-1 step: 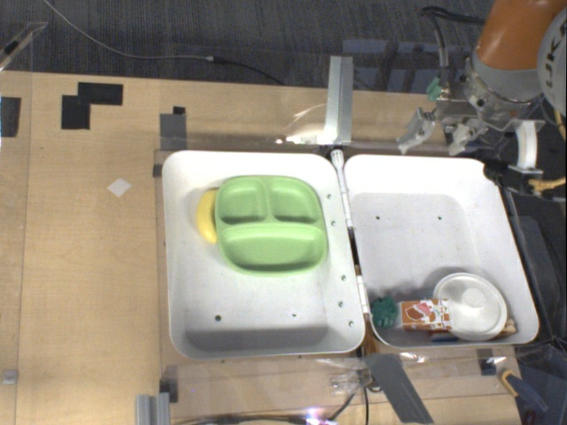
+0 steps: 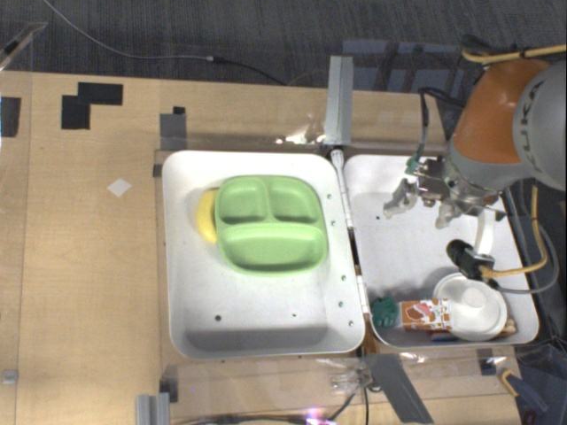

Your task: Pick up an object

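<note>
Over the right bin (image 2: pixel 372 177) the pincer (image 2: pixel 423 204) hangs with its fingers apart and nothing between them, above bare white floor. The likely targets crowd that bin's near corner: a white bowl (image 2: pixel 471 306), a small carton (image 2: pixel 427 314) touching it, and a dark green item (image 2: pixel 384 311) just beside the carton. A descent from this spot probably closes on air. Reaching into the cluster risks nudging the carton against the bowl or jamming a finger on the bin wall. The green divided plate (image 2: pixel 268 222) lies in the left bin, over a yellow object (image 2: pixel 205 217).
</note>
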{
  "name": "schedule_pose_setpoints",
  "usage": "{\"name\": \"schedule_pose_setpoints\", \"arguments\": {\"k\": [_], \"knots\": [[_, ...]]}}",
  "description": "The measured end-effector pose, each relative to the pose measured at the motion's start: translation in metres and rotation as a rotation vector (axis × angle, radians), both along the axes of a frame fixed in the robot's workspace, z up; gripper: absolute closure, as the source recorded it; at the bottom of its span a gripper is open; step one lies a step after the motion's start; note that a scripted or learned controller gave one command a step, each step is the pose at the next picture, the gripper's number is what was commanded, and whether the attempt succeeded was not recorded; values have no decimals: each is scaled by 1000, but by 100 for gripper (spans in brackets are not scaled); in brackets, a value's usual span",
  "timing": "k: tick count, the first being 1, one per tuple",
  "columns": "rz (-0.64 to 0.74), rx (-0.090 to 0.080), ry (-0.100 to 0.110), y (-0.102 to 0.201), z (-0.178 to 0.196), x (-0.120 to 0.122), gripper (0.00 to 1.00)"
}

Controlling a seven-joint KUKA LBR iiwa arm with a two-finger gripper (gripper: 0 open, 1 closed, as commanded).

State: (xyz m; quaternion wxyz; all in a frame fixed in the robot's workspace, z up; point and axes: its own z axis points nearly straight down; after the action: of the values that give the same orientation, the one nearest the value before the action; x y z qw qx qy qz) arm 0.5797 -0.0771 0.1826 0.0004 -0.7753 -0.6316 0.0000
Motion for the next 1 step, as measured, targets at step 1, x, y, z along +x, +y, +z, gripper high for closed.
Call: {"name": "schedule_pose_setpoints", "arguments": {"k": [1], "knots": [[-114, 0, 1, -49, -60, -16, 0]]}}
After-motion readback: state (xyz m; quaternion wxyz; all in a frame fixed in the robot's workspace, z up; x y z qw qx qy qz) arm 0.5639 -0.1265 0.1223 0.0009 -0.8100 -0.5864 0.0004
